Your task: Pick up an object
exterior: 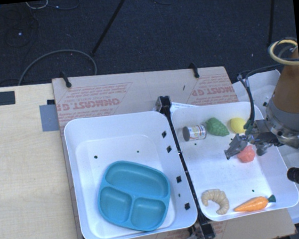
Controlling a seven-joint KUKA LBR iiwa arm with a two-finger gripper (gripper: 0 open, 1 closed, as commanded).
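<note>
Since the hand (242,147) sits low in the right bin (287,202), right by the pink toy (246,155), I'd say it's at the approach step. Can't tell its finger state. Next move needs lining up over that toy. The bin's right wall is close; more open room lies toward the croissant (216,200).

- The wooden bench (22,179) takes up the view's 9 o'clock side.
- A cardboard sheet (136,93) lies flat on it near the centre.
- The left white bin (79,135) and the right white bin (287,194) rest side by side on the cardboard, touching, toward 5 o'clock.
</note>
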